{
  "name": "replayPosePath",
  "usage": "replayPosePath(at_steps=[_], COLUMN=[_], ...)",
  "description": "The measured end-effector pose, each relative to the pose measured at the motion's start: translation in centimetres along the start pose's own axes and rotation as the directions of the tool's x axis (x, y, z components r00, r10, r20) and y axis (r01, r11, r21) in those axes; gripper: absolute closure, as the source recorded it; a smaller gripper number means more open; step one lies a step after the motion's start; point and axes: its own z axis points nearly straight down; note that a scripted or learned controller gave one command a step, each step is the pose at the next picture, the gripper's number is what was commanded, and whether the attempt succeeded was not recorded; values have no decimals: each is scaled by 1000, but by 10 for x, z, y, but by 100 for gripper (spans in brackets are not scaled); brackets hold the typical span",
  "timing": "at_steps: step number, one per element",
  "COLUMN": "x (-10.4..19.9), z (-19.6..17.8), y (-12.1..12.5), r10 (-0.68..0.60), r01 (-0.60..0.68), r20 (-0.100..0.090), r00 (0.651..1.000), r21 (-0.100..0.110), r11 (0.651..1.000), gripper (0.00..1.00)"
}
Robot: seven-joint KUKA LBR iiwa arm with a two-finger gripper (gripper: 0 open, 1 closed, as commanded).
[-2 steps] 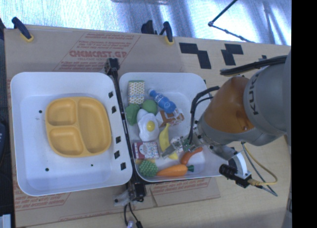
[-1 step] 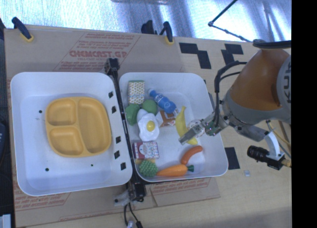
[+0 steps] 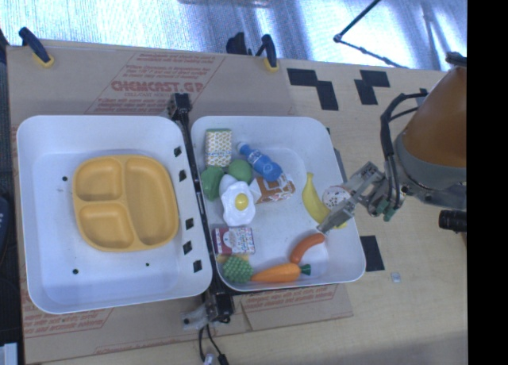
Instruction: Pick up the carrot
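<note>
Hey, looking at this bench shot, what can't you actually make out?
- Pincer: too small and blurred in the camera view to tell open from shut.
- Carrot: its leafy end is crowded by the green toy.
- Small carton: label print too small to read.

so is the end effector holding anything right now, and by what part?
Nothing is held. The end effector sits at the right bin's right edge beside the banana, nothing between its fingers. The carrot lies untouched at the bin's near edge.
</note>
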Motion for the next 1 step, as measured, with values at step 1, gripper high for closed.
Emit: replayPosePath(at_steps=[1], x=[37], z=[54], y=[39], r10=[-135], r01=[135], r20=[-3], r00=[991], r21=[0], r11=[991], gripper=[100])
